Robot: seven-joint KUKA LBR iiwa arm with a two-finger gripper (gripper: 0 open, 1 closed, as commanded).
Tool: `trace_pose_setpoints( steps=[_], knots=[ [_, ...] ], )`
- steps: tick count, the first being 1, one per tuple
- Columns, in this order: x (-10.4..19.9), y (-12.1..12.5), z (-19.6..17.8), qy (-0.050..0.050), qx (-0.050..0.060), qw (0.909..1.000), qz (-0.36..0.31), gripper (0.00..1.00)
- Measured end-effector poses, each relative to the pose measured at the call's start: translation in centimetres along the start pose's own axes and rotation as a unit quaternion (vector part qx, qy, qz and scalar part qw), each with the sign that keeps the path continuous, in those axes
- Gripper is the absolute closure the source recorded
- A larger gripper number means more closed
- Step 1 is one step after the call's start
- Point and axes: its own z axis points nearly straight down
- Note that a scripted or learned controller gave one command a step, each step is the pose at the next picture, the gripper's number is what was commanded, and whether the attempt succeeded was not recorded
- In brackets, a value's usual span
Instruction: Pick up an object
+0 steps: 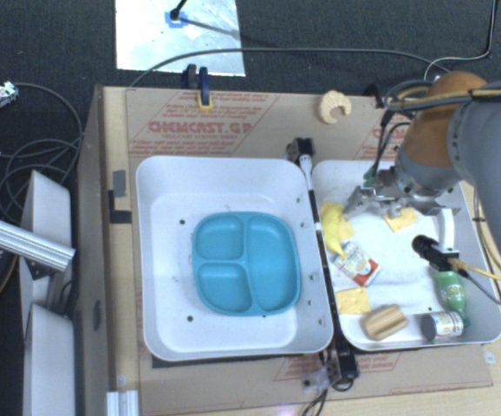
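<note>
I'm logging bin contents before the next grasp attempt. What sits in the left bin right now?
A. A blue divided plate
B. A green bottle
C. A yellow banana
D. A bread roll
A: the blue divided plate lies alone in the left bin, while the green bottle, bread roll and yellow banana are all in the right bin.

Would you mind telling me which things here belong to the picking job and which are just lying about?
Job: gripper; right bin items: yellow piece, red-and-white packet, cheese-like slice, bread roll, green bottle, small can.
Lying about: blue divided plate, left bin, tan object on the bench.
</note>
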Motion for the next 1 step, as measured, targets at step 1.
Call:
trace_pose_setpoints(
  steps=[1],
  knots=[
    [-1.80, -6.17, 0.98, 0.000, 0.002, 1.0000, 0.001, 0.00]
  ],
)
